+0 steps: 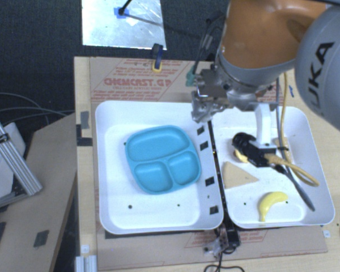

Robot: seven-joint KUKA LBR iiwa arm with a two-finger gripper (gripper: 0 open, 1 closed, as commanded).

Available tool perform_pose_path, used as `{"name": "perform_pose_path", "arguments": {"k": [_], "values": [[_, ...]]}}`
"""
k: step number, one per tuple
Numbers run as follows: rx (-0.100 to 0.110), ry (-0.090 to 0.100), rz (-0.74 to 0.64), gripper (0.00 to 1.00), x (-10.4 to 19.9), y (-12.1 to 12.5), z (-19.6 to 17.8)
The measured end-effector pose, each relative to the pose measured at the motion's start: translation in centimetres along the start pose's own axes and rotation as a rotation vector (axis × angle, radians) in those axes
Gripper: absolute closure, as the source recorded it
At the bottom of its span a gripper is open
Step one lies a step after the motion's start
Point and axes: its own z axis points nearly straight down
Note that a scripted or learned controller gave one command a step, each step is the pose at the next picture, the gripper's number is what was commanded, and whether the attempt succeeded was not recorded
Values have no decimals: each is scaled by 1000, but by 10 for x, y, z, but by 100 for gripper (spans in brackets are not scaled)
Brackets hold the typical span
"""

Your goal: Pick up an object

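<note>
Blue divided tray [161,158] lies flat in the left bin [110,208]. Right of the tray, past the bins' shared rim, lies a tan wedge [235,176]. A yellow banana [266,204] lies farther right, nearer the camera. The pincer [201,111] hangs beyond the tray's far right corner; I cannot tell whether it is clenched or released.

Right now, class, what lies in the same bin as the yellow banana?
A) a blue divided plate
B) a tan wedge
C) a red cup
B: the tan wedge lies near the banana in the same bin; the blue plate sits in the other bin.
</note>
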Motion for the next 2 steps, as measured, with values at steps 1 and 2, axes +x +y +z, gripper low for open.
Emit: {"name": "perform_pose_path", "arguments": {"k": [1, 2], "values": [[4, -1, 7, 100, -3, 3, -23], [2, -1, 3, 100, -2, 3, -33]]}}
